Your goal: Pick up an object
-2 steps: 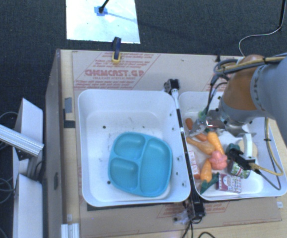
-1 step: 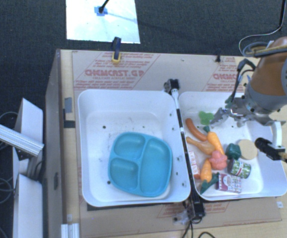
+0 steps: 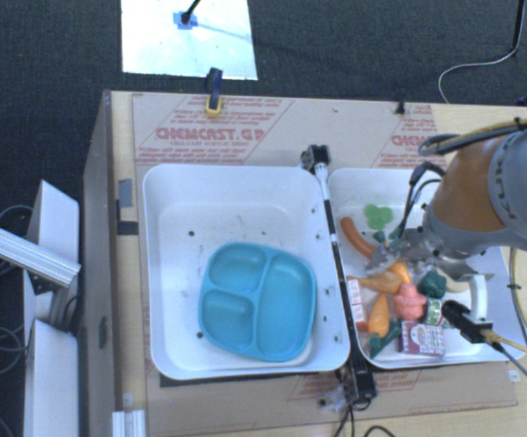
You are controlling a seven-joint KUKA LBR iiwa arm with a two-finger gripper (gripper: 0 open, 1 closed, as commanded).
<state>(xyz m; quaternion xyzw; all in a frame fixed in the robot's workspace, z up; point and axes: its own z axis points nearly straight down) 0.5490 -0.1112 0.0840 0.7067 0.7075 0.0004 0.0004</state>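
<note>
I am looking down at the near edge of the bench (image 3: 245,121) first, where the right bin (image 3: 359,185) is holding a crowded heap of small toy foods. Nearest me a maroon carton (image 3: 424,339) is lying flat against the front wall, with a green piece (image 3: 384,342) just beside it. Behind those, an orange carrot-like piece (image 3: 379,312) is standing with its long axis running roughly near to far, and a pink piece (image 3: 409,301) is touching it. A darker orange piece (image 3: 383,279) is lying across the heap, and a red-orange sausage shape (image 3: 355,238) is lying on the diagonal, one end pointing toward the bin divider and far-left, the other down toward the pile. A green leafy piece (image 3: 379,215) is sitting farther back, apart from the rest.

The hand (image 3: 424,264) is hanging low over the middle of this heap, but the wrist is covering it, so I cannot tell whether it is clenched or released, or whether it has anything.

My worry is the crowding: the pieces are touching, so a closing grasp may be catching two at once or nudging one aside. The rounded sausage may be rolling away if approached along its length and not across it.

To the left, a blue divided plate (image 3: 257,301) is lying in the left bin (image 3: 167,208).
</note>
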